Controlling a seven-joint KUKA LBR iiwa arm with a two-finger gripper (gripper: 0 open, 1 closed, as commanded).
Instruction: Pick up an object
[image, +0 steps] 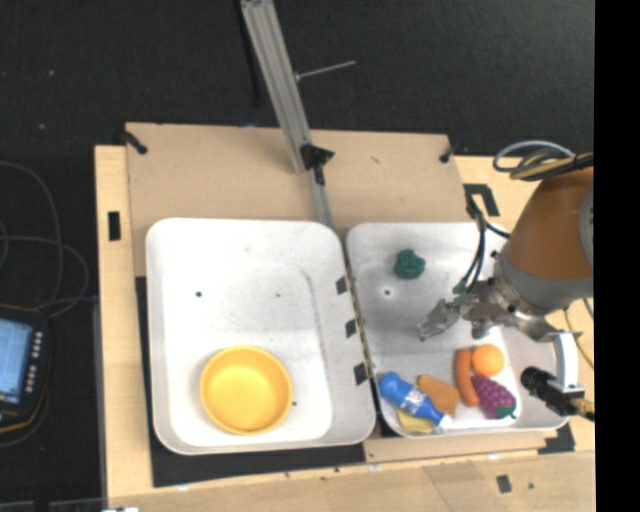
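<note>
A: Left bin (170, 250) had just the yellow bowl (245, 388), low in it. Right bin (375, 245): green lump (408, 264) up top, well clear.

B: And the gripper (437, 322) hung mid-bin; whether it was open, I couldn't tell, and nothing showed in it.

A: Risk was the corner cluster: blue bottle (408, 397), carrot (440, 392), orange (487, 359), grapes (495, 395) touching. A grab there could've pinched two or slipped.

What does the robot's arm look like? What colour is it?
The arm is chunky and round, grey with a wide orange band above the wrist. Black cables run along it, and pale ones loop over its top. The gripper at its end is grey metal with thin fingers.
</note>
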